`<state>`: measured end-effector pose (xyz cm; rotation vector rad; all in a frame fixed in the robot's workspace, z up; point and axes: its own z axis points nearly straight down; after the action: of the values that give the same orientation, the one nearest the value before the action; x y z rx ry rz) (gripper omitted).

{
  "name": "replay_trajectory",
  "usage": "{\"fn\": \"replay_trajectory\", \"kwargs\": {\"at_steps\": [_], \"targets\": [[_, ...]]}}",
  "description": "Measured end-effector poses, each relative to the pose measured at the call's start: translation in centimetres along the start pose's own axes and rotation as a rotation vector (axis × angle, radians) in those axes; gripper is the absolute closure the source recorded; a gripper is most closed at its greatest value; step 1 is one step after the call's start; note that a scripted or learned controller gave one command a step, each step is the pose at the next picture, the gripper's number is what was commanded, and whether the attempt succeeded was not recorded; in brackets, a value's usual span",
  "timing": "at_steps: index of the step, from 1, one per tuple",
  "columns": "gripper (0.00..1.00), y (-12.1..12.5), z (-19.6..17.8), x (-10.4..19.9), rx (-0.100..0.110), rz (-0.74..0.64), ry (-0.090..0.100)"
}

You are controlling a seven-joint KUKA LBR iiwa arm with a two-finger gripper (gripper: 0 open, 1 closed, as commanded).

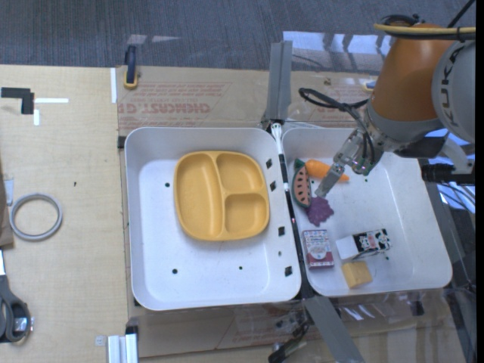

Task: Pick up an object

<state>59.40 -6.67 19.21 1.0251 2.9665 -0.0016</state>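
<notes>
Hovering over right bin [423, 225], end effector [327, 185] near carrot [324, 169]; grip state unclear.

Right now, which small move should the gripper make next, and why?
Probably lower a little onto the orange carrot. The gripper hangs right over it in the right bin, with nothing visibly held yet.

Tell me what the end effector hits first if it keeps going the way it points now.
Most likely the purple grape bunch: the end effector slants down-left, its tip just above the bunch, beside the watermelon slice. Its height above the bin is unclear from this single slanted view.
</notes>
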Motion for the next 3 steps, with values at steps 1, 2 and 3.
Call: {"fn": "replay_trajectory", "kwargs": {"at_steps": [1,2,3], "targets": [[0.0,0.1,9.9,-4.5,-0.002,-0.394,-0.001],[1.0,0.2,8.9,-4.6,-0.002,-0.397,-0.007],[0.0,0.2,8.9,-4.6,-0.002,-0.397,-0.006]]}}
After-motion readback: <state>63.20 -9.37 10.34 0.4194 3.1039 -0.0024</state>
